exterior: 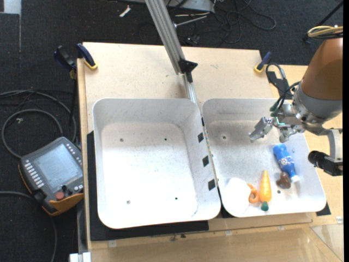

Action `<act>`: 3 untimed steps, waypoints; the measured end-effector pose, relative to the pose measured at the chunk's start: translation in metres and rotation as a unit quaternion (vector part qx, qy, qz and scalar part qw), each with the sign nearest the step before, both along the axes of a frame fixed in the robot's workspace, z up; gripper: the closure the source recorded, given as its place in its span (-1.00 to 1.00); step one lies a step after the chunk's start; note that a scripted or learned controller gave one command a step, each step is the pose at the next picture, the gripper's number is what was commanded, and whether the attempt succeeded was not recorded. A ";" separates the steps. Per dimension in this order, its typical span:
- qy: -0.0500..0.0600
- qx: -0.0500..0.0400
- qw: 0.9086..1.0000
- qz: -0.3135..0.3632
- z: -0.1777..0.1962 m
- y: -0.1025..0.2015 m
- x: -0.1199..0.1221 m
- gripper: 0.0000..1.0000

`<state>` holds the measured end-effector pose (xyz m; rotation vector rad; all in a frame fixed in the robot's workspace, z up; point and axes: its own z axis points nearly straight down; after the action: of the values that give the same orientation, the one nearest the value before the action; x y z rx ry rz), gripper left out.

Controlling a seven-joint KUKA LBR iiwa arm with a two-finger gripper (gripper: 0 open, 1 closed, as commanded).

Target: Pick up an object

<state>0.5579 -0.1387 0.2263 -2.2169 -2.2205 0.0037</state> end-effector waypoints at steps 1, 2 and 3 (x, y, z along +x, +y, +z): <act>-0.002 0.000 1.000 -0.001 0.002 0.000 0.000 -1.00; 0.000 0.000 1.000 -0.001 -0.042 0.001 -0.004 -1.00; 0.000 0.000 1.000 -0.001 -0.098 -0.003 0.005 -1.00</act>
<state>0.5624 -0.1415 0.1282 -2.2197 -2.2175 0.0051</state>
